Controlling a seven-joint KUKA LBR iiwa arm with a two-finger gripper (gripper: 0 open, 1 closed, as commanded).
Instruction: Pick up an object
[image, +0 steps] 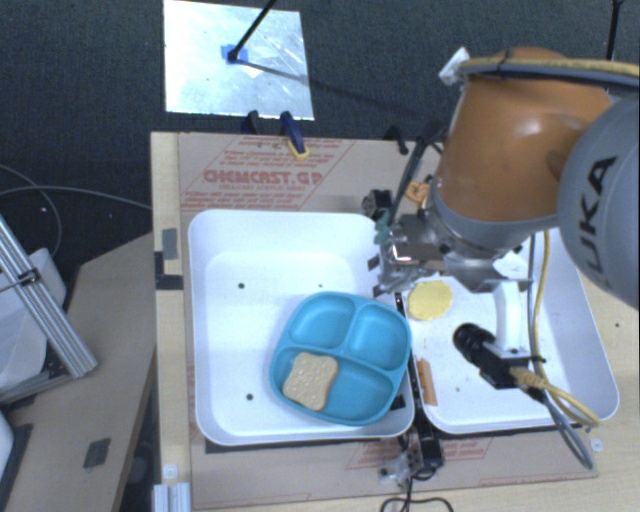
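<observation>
A blue divided plate (345, 355) lies in the left bin (230, 290), tilted over the bin's right wall. A slice of toast (309, 380) rests in the plate's near-left compartment. In the right bin (590, 350) a flat yellow disc (431, 299) lies near the left wall, and a small brown stick (426, 381) lies close to the wall between the bins. My gripper (395, 262) hangs under the large orange wrist, over the wall between the two bins, just left of the yellow disc and above the plate's far edge. Nothing shows held in it.
The orange wrist (510, 140) and grey arm cover the far part of the right bin. A cardboard sheet (260, 170) lies under the bins. A shiny foil square (240, 60) sits behind them. Aluminium rails (40, 310) stand at the left.
</observation>
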